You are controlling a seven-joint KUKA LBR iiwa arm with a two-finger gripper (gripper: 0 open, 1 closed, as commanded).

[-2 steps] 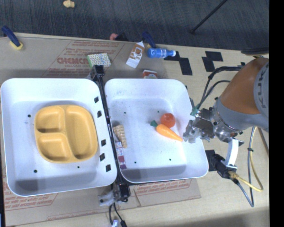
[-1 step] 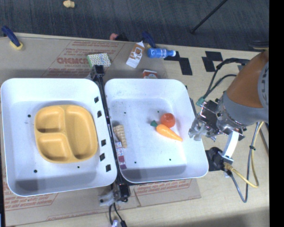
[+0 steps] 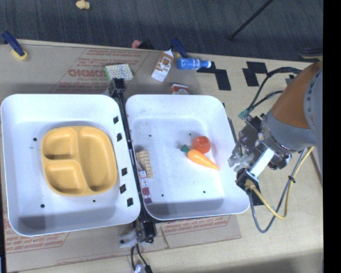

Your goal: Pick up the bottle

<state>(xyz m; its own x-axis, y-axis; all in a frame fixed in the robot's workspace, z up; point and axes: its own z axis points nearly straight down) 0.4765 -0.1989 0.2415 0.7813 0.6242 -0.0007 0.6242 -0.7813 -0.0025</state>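
Cardboard printed in red covers the surface under two white bins. The left bin holds a yellow divided plate. The right bin holds a ridged tan snack by its left wall and an orange carrot, with a red tomato just beyond it. The arm hangs just right of that bin; whether its fingers are spread or pressed together cannot be told.

Farther back, the red print reads partly "CHEMC", the rest too small. On the far surface, outside both bins, lie a green-patterned packet, a small carton and a white-and-brown carton with an unreadable label. The blue bottle lies on its side just right of that carton, well apart from the arm. Grey carpet lies beyond.
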